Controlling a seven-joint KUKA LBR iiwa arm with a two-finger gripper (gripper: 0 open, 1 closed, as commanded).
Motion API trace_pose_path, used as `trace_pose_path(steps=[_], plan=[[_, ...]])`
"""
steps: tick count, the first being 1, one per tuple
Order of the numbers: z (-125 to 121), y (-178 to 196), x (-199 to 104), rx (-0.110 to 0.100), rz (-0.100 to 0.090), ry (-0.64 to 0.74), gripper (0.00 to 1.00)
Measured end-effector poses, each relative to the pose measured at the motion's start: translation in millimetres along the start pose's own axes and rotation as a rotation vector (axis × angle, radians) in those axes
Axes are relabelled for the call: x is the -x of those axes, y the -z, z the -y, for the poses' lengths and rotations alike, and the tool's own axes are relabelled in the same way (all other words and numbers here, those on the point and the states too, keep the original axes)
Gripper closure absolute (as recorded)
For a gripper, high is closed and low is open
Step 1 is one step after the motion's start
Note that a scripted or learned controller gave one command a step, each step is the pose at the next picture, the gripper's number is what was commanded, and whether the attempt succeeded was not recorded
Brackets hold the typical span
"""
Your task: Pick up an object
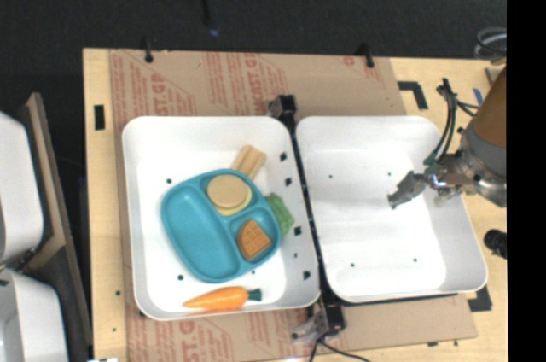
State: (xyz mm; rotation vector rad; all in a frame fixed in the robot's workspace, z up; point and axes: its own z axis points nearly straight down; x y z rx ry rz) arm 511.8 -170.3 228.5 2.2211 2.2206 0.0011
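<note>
My claw (408, 191) hangs over the right bin (358, 266); its grip I cannot tell. Tray (200, 232) and carrot (217, 298) lie in the left bin (145, 155).

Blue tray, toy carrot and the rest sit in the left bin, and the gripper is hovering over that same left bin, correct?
Not quite. The blue tray and toy carrot do lie in the left bin, but the camera view shows the gripper over the right bin.

Smooth, faintly glossy white plastic for both bins (213, 134); glossy blue plastic tray (200, 236); matt orange plastic carrot (217, 298); matt brown printed cardboard (247, 83) underneath; pale wood bench (107, 207).
</note>
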Motion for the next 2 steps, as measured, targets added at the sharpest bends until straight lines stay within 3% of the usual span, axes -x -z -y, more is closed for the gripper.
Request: trace_pose_path(steps=[1, 2], plan=[[-15, -64, 19, -0.006, -0.001, -0.002, 0.00], [-30, -19, 36, 0.003, 0.002, 0.000, 0.00]])
